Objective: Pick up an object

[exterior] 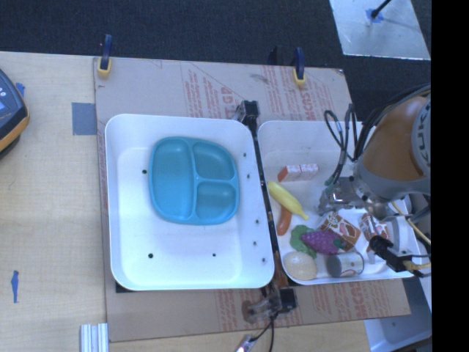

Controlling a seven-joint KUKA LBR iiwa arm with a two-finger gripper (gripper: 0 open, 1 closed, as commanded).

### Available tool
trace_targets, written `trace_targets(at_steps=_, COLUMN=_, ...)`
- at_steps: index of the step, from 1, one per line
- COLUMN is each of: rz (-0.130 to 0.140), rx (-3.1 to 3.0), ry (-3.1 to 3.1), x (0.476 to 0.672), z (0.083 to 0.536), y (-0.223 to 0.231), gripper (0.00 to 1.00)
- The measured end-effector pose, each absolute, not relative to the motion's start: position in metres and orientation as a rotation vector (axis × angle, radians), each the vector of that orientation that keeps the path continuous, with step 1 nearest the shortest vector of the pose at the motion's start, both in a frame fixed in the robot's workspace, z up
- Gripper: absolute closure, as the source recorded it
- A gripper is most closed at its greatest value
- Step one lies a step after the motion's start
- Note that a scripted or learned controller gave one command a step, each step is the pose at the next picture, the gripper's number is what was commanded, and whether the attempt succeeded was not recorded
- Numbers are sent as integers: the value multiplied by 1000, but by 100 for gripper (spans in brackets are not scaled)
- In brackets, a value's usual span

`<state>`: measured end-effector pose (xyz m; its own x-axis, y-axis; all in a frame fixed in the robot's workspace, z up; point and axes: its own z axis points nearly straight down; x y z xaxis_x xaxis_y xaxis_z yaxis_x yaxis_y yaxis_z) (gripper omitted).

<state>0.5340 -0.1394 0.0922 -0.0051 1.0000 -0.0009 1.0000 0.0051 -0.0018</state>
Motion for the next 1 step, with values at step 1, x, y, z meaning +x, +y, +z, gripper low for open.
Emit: trace_targets(at_steps=1, rz=1, rx=-2216, ry=-2224, x=592, z=144, y=-97, gripper=100)
